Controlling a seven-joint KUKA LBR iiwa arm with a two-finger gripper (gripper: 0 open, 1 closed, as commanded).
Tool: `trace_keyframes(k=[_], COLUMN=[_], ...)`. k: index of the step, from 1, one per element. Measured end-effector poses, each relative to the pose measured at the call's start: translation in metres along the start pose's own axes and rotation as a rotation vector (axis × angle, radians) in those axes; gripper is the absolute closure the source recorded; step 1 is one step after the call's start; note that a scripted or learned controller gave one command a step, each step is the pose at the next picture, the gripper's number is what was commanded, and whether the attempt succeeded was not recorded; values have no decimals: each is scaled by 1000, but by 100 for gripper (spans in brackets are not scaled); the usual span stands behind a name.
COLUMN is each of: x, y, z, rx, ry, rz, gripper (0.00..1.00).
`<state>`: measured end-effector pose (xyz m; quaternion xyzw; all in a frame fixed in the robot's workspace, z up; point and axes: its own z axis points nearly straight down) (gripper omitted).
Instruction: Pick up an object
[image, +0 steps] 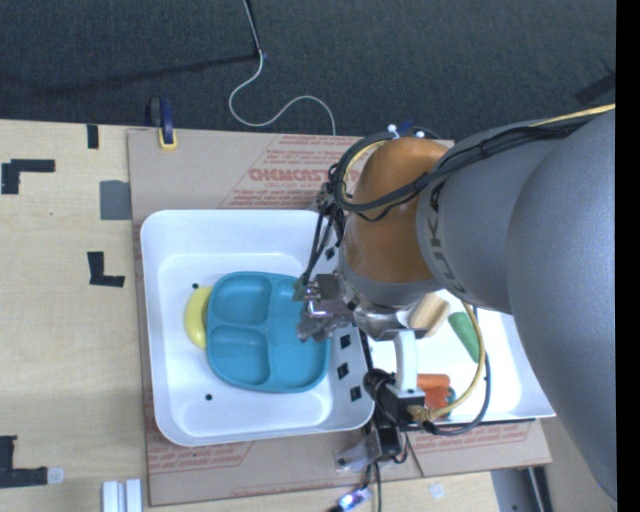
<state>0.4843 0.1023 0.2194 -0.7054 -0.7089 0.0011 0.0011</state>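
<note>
From the fixed camera above the bench, the grey arm with its orange band (395, 215) reaches in from the right and hangs over the inner edge of the left shallow white plastic bin (165, 250). Its two-finger gripper (312, 312) sits low at the right rim of a blue plastic tray with three compartments (255, 335), which lies flat on the bin floor. That placement suggests the program is aiming for the tray's raised edge, the one part a narrow pinch could take. Whether the fingers are open or closed cannot be told; the wrist and cabling cover them, and nothing is seen between them.

A yellow rounded object (196, 316) lies against the tray's left side, partly tucked under it, so it is well apart from the gripper. In the right bin, partly under the arm, a green piece (464, 335), an orange piece (433, 383) and a beige piece (429, 313) are visible.
</note>
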Motion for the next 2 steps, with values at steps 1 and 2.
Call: trace_keyframes(k=[1, 2], x=[-6, -6], y=[8, 8], z=[-11, -11], rx=[-2, -1], ry=[0, -1], rz=[2, 3], gripper=[100, 0])
